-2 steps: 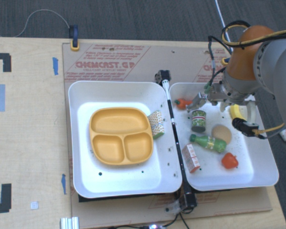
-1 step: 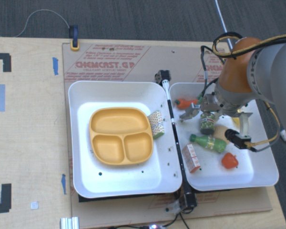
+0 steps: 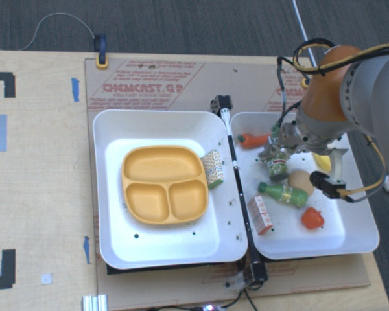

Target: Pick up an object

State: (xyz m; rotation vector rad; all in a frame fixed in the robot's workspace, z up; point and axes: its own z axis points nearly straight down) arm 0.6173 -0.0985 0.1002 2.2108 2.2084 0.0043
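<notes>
floor point(image 3: 181, 11): dark grey carpet | bench point(image 3: 39, 173): pale wood, blue tape marks | lighting: even

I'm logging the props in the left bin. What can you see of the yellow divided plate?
The yellow divided plate looks like matte plastic, rounded-rectangular, with three compartments: one long one along the far side and two smaller ones nearer the camera. It lies flat, right side up, in the left bin. A small patterned packet sits against its right edge.

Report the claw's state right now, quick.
Claw: down in the right bin among the toys, beside the carrot; open or shut cannot be told, and no grasp is visible.
</notes>
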